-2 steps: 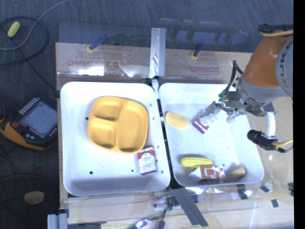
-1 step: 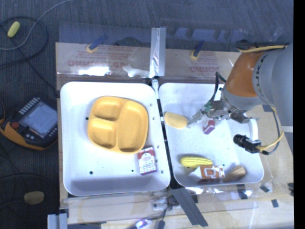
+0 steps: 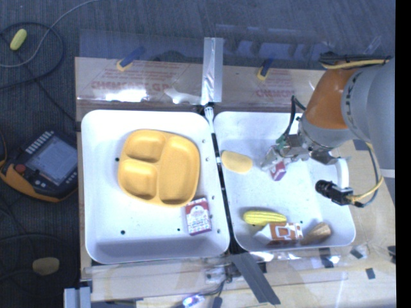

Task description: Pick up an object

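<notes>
Two white bins (image 3: 90,172) on a wooden bench (image 3: 87,82), dark carpet (image 3: 64,43), hand (image 3: 277,165) gripping a small red-and-white object (image 3: 278,171).

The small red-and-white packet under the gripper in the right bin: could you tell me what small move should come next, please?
Probably a short straight lift. The gripper sits right over the small red-and-white packet, which seems to lie between its fingers, apart from the pale yellow piece.

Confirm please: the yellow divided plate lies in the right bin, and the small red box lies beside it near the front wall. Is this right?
One point is wrong. The yellow divided plate lies in the left bin, not the right one, as the camera view shows. The rest holds: the small red box lies beside it near the front wall.
</notes>
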Robot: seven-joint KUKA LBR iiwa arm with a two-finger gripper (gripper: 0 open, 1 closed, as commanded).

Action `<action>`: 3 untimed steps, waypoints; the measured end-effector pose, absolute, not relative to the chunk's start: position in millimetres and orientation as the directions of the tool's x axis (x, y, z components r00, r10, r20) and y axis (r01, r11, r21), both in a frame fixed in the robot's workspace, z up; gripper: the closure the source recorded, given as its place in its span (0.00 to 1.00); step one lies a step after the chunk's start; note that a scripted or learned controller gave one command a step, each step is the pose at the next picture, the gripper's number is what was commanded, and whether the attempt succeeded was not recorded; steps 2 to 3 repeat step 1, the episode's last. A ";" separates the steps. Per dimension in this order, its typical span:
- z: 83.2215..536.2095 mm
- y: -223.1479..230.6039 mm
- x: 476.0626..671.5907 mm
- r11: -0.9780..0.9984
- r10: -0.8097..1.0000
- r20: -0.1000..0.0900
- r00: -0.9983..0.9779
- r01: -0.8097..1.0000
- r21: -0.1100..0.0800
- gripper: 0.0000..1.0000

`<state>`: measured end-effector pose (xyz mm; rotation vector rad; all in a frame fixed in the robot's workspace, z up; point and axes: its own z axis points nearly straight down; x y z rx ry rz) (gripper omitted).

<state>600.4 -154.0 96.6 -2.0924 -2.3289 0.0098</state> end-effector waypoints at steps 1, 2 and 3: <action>181.1 -83.2 616.7 0.252 0.968 0.002 -0.252 0.968 -0.006 1.00; 181.1 -83.2 616.7 0.252 0.968 0.002 -0.252 0.968 -0.006 1.00; 181.1 -83.2 616.7 0.252 0.968 0.002 -0.252 0.968 -0.006 1.00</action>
